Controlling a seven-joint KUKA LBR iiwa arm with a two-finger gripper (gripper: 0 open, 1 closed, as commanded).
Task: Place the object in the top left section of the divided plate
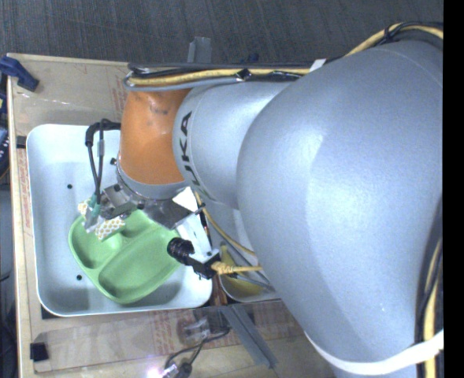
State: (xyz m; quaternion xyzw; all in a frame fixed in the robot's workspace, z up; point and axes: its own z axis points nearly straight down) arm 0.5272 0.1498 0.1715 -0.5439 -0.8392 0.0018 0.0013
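Note:
A green divided plate (133,262) lies in the left white bin (50,211), toward its front. A small object with a yellow and white pattern (108,227) rests at the plate's upper left corner, over the rim of that section. My gripper (98,209) is directly above and touching or nearly touching this object, coming down from the orange wrist band (149,144). The wrist hides the gripper's tips and part of the plate's upper right edge.
The grey arm (318,195) covers the right bin and most of the view. A yellowish bowl (243,287) peeks out beneath it. A blue clamp (17,71) sits on the bench's far left corner. A black cable (95,160) runs down beside the wrist.

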